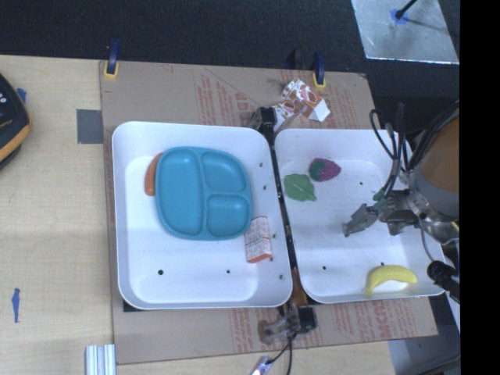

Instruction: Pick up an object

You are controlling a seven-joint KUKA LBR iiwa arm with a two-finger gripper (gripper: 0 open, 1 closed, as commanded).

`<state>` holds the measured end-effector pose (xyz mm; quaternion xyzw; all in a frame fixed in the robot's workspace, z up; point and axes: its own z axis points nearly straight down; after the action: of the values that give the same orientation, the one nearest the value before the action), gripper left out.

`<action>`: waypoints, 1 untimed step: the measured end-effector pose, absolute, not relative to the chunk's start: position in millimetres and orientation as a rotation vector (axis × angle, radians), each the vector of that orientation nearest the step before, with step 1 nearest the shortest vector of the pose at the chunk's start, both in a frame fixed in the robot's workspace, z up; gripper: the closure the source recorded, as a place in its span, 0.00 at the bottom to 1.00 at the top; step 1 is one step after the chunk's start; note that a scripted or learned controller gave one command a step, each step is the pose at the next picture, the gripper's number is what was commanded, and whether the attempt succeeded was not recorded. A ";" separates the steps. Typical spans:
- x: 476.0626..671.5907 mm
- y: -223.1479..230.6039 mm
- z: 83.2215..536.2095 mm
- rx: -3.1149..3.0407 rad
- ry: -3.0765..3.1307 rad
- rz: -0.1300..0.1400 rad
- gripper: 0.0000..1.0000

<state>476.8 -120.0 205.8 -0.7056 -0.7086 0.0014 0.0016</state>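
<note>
My gripper [366,220] hangs over the right bin [344,287], near its middle right, with the grey arm coming in from the right edge. A yellow banana [391,279] lies below it in the bin's front right corner. To the upper left of the gripper lie a purple bunch of grapes [324,169] and a green leaf [300,187]. Nothing shows in the gripper. In the left bin [195,291] a blue divided plate [205,193] lies partly over an orange piece [150,176], and a small printed packet [258,239] rests by the bin's right wall.
Black cables [388,143] loop over the right bin's far right corner. A crumpled wrapper [303,101] lies on the cardboard behind the bins. A yellow and black device [11,123] sits at the bench's left edge.
</note>
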 end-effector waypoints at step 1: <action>588.7 -194.0 287.7 -2.217 -2.227 0.003 0.00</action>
<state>588.7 -194.0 287.7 -0.7054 -0.7088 0.0010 -0.0004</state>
